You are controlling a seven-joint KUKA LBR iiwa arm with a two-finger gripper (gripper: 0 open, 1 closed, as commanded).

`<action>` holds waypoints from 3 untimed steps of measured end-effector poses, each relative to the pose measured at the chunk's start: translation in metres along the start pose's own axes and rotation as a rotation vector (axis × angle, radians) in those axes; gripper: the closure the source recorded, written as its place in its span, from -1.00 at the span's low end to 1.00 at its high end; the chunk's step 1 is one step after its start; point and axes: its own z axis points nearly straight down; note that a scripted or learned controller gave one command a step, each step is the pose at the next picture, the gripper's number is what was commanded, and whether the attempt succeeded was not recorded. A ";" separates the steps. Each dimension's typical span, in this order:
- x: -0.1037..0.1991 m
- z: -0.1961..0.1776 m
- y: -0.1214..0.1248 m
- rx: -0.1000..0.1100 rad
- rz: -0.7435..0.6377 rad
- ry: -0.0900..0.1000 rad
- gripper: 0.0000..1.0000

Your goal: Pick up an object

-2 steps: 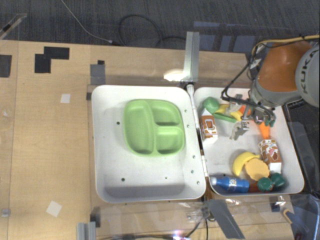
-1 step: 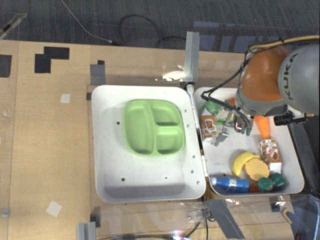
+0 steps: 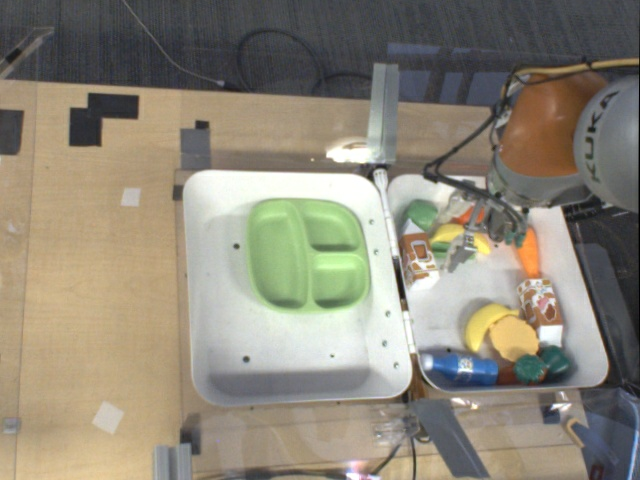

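Note:
My gripper (image 3: pixel 468 240) hangs low over the back of the right bin (image 3: pixel 590 318), below the arm's orange band (image 3: pixel 540 118). It is right beside a small yellow item (image 3: pixel 446 235), and whether they touch is unclear. A green item (image 3: pixel 420 213) lies just left of that, and a brown and white carton (image 3: pixel 420 256) sits in front of it. An orange carrot (image 3: pixel 528 254) lies just right of the gripper.
The left bin (image 3: pixel 215 298) holds a green divided plate (image 3: pixel 307 253). Toward the right bin's front are a second carton (image 3: pixel 540 303), a yellow banana shape (image 3: pixel 485 320), a tan disc (image 3: pixel 513 339), a blue bottle (image 3: pixel 462 370) and a dark green piece (image 3: pixel 553 364).

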 end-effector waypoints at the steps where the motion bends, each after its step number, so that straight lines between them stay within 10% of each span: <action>1: 0.011 0.028 0.006 0.009 0.278 -0.011 -1.00; 3: 0.021 0.027 0.003 0.013 0.418 -0.020 -1.00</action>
